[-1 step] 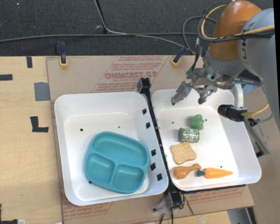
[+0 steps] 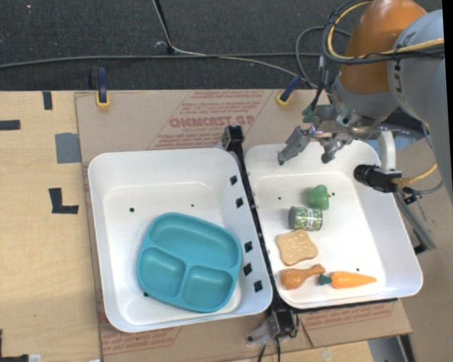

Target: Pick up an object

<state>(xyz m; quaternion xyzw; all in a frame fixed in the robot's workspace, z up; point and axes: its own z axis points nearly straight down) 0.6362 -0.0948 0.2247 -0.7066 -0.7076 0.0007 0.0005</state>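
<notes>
Starting at the left bin (image 2: 106,222): a blue divided plate (image 2: 188,261), then across the divider in the right bin (image 2: 394,227) a slice of toast (image 2: 296,246), a chicken drumstick (image 2: 300,276), a green can (image 2: 306,218), a green pepper (image 2: 318,197) and a carrot (image 2: 349,280). Over that bin's far edge, the gripper (image 2: 310,151), fingers spread and holding nothing (clearly apart from every item). By the look of it, approach step, not yet a grasp; next, judged: coming down over one piece, likely the pepper or can nearest, then closing.
</notes>
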